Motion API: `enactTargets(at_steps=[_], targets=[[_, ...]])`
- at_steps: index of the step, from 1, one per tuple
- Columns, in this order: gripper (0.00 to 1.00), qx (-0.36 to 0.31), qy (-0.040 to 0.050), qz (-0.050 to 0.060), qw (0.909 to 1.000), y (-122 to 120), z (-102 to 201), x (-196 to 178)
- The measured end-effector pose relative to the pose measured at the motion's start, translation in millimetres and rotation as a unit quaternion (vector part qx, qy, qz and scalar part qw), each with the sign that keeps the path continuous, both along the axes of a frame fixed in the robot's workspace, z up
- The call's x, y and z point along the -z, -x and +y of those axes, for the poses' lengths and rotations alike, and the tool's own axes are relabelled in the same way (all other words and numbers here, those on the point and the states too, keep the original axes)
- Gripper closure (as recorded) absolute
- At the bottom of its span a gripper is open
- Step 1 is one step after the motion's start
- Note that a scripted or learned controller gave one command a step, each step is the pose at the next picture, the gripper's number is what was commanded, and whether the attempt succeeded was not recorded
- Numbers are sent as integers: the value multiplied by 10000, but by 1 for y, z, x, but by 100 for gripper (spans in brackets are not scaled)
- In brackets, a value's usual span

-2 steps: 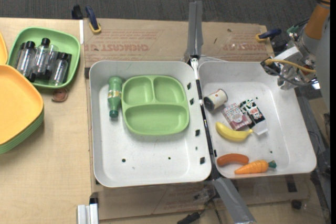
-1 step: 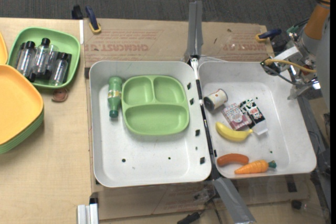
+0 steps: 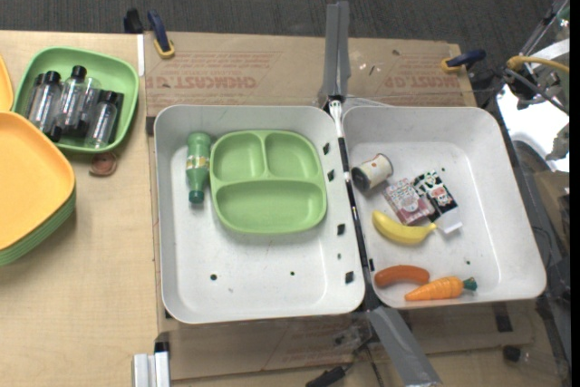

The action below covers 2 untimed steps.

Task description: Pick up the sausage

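Overhead view of my bench at the outset of the pick. The short, reddish-orange sausage lies flat near the front edge of the right-hand shallow white bin, just behind the orange toy carrot with a green top and in front of the yellow banana. Nothing touches it, so I judge approach, descent, grasp and lift all remain to be done. The left-hand white bin holds a green divided plate and a green bottle. I cannot tell the gripper's state.
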<state>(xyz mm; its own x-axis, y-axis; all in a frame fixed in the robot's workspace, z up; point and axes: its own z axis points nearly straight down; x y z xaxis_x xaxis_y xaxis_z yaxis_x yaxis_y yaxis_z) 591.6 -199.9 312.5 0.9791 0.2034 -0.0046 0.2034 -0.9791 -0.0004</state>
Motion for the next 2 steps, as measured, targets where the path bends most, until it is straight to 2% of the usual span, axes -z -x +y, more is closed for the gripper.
enactTargets(at_steps=[1,2], targets=[[0,-1019,-10,8,9948,-18,-5,36],[0,-1048,-12,0,9945,36,-15,31]])
